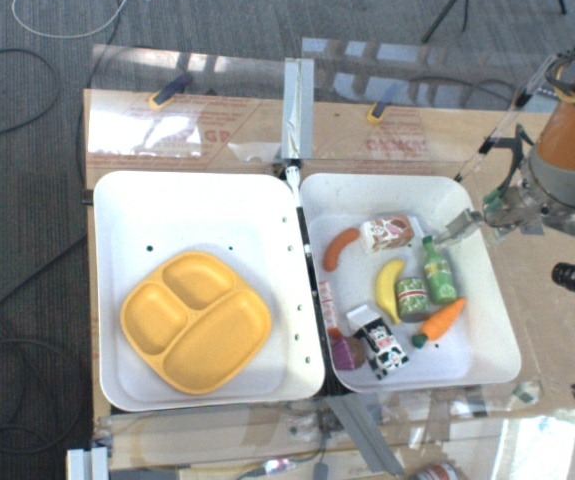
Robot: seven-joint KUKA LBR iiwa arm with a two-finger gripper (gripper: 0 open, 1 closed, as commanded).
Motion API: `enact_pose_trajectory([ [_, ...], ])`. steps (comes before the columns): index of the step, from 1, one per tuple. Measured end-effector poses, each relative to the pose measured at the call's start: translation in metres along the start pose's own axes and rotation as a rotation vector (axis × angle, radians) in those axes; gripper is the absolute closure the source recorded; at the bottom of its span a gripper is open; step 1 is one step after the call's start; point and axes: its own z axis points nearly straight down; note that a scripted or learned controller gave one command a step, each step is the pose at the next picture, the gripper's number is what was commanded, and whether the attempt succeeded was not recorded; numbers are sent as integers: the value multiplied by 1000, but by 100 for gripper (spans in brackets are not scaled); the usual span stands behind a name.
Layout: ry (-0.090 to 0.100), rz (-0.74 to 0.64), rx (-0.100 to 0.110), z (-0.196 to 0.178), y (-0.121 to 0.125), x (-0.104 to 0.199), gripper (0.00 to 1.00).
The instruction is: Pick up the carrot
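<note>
Carrot point(439, 323) lying in right bin point(487, 358) | gripper point(459, 228) above bin's upper-right edge, arm slanting in | fingers' state: cannot tell

Can point(412, 297) touching carrot's point(441, 321) left

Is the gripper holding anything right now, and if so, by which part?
Nothing. The gripper is at the right bin's upper right edge, apart from the carrot.

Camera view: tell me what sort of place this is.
Probably a robot lab test bench: two white bins on a board, toy food like a carrot and banana, loose cables on carpet.
</note>
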Motion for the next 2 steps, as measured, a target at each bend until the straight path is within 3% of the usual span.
enact_pose_trajectory([
  [1,7,42,-5,98,-19,5,0],
  [2,-1,-42,-37,115,-57,12,0],
])
